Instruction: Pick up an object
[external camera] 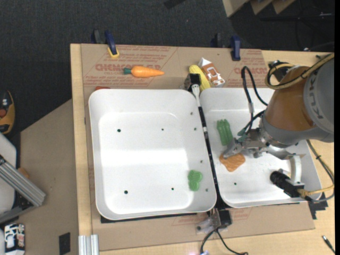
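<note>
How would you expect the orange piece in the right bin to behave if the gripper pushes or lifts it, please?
The orange piece looks flat and irregular, so it will probably slide rather than roll on the smooth floor of the right bin. It looks like a small toy food, so likely light. With the gripper right at its edge, a nudge could skid it aside.

1. Two white bins (143,97) on the desk (79,89).
2. Two green toys: one (195,180) in the left bin, one (224,131) in the right.
3. One orange piece (234,163) in the right bin.
4. One carrot (143,72) behind the left bin.
5. Two blue clamps (111,42) on the desk's far edge.
</note>
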Available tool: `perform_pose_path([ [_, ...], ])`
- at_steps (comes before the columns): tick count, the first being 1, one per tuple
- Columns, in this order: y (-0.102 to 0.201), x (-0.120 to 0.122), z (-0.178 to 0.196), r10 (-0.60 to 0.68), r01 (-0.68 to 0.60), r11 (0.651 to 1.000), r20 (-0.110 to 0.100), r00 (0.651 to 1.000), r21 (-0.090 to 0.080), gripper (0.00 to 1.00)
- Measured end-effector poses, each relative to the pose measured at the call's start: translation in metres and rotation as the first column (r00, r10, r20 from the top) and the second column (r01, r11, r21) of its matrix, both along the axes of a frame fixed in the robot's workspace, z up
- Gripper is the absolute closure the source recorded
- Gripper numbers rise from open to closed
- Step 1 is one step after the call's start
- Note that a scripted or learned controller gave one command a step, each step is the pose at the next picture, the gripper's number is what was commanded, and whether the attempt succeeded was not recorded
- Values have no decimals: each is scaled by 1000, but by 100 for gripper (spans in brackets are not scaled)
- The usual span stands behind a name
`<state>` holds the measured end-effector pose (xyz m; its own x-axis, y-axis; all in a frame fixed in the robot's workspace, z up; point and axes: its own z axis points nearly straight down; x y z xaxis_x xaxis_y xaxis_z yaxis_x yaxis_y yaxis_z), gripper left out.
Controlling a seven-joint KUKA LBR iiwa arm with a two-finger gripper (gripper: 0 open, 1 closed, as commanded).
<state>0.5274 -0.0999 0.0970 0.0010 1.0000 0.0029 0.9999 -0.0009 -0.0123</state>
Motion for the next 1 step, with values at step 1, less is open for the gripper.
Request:
perform_pose_path([
  [1, -1, 4, 16, -1, 1, 1000, 15, 1000, -3, 100],
])
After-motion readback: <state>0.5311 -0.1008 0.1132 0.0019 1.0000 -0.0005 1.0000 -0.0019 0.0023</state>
